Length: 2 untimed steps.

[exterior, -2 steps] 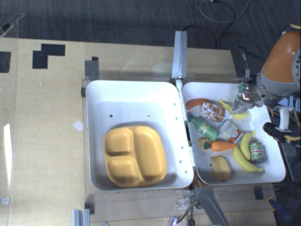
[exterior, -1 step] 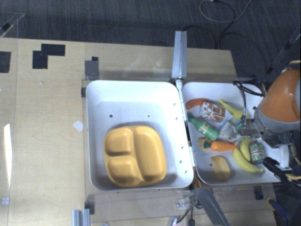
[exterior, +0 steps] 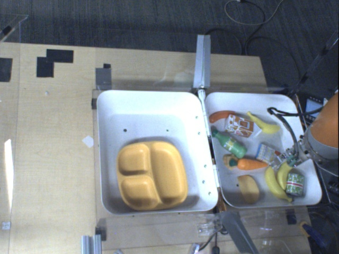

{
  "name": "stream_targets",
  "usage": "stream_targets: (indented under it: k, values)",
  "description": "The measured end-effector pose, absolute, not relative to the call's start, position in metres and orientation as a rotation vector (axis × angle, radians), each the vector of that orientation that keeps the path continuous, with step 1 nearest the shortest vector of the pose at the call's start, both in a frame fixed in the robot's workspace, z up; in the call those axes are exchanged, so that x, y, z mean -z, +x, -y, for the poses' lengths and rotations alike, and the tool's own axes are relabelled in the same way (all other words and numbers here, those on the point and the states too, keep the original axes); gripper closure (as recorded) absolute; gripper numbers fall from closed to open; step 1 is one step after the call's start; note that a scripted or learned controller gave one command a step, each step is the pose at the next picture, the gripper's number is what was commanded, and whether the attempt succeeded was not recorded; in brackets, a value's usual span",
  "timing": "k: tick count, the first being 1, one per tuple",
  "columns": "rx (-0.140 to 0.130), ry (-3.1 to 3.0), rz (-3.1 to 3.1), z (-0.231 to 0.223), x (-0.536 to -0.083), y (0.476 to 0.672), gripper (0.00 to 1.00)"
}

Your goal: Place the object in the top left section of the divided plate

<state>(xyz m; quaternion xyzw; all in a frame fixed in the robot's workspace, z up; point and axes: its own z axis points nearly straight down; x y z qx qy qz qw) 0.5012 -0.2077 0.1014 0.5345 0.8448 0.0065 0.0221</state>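
Note:
A yellow divided plate [exterior: 152, 173] lies in the left bin [exterior: 111, 142], with its top left section [exterior: 132, 159] bare. The right bin [exterior: 312, 194] holds several food items: a carrot [exterior: 251, 164], a green bottle [exterior: 229, 143], a small carton [exterior: 239, 125], a banana [exterior: 263, 123], a yellow banana pair [exterior: 275, 181], a green can [exterior: 295, 184] and a brown roll [exterior: 249, 188]. My gripper [exterior: 292, 156] hangs low at the right side of this bin, just above the banana pair and the can. Nothing is seen held in it.
A reddish sausage [exterior: 220, 116] lies at the right bin's back left. A blue-white packet [exterior: 265, 152] sits beside the carrot. A metal post [exterior: 203, 62] stands at the divider between the bins. Black cable loops over the right bin's far right.

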Motion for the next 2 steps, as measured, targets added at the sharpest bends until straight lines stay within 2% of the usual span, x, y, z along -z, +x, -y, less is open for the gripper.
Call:
stream_targets:
  k: [1,2]
  values:
    - [-0.010,1.701,-2.600,0.197,-0.100,0.534,1.00]
    - [-0.006,1.386,-2.811,0.053,-0.186,0.551,1.00]
